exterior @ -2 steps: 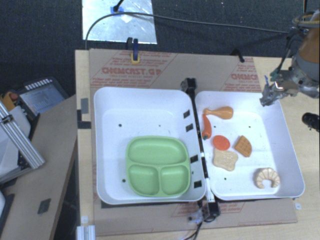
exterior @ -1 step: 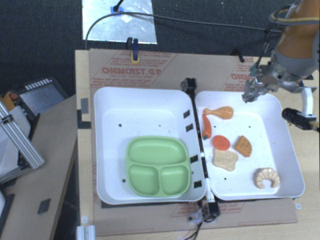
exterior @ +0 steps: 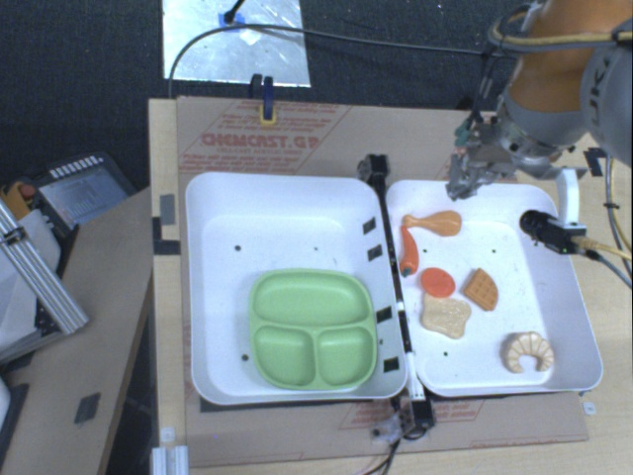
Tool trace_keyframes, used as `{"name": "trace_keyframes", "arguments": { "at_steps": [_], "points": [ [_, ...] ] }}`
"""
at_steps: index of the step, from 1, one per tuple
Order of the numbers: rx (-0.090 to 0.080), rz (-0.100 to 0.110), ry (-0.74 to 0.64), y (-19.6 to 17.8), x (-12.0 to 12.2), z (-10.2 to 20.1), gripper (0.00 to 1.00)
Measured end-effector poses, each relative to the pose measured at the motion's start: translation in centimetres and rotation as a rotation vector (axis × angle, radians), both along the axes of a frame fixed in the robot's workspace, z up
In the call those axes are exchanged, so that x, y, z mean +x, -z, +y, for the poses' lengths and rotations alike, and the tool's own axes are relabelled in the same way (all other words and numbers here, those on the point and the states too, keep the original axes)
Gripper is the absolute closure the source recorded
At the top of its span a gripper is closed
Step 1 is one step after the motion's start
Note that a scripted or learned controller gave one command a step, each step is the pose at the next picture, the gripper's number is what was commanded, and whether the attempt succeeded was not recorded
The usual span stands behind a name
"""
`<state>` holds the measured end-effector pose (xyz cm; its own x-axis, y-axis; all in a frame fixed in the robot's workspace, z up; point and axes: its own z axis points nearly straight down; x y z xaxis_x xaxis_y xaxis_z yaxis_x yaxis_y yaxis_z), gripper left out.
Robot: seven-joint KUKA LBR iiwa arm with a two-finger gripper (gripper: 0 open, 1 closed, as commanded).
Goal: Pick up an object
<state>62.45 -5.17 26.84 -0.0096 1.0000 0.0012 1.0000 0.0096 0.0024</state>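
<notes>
Looking down, camera view: two white bins are seen side by side on the bench, the left bin (exterior: 213,265) and the right bin (exterior: 569,305).
Arm: it is seen reaching in from the right, with the gripper (exterior: 465,181) hanging over the far edge of the right bin.
Fingers: their state cannot be told; they are small and dark against the wrist, and nothing is seen between them.
Task's things: all lie in the right bin — a drumstick (exterior: 435,224) at the far left, a carrot (exterior: 408,252) just near of it along the divider, a red slice (exterior: 438,283), a waffle piece (exterior: 481,289), a bread piece (exterior: 445,316) and a croissant (exterior: 527,352) at the near right.
Left bin: a green tray (exterior: 315,330) with three compartments is held there.
Closest thing: the drumstick is judged nearest the gripper, just near and left of it.
Doing it well: the fingers should be lowered astride the drumstick's narrow end, kept apart from the carrot and the bin wall, and closed only once low enough.
Hard to make out: the fingertips are blurred; the gripper's height above the bin floor cannot be judged.
Cut off: the arm is cropped at the right edge.
</notes>
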Motion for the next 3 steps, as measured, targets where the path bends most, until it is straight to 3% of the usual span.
{"name": "trace_keyframes", "arguments": {
  "at_steps": [1,3],
  "points": [
    [0.0,-0.001,0.0,-0.2,0.7,5.7,1.0],
    [0.0,0.0,0.001,2.9,2.0,15.9,1.0]
  ]
}}
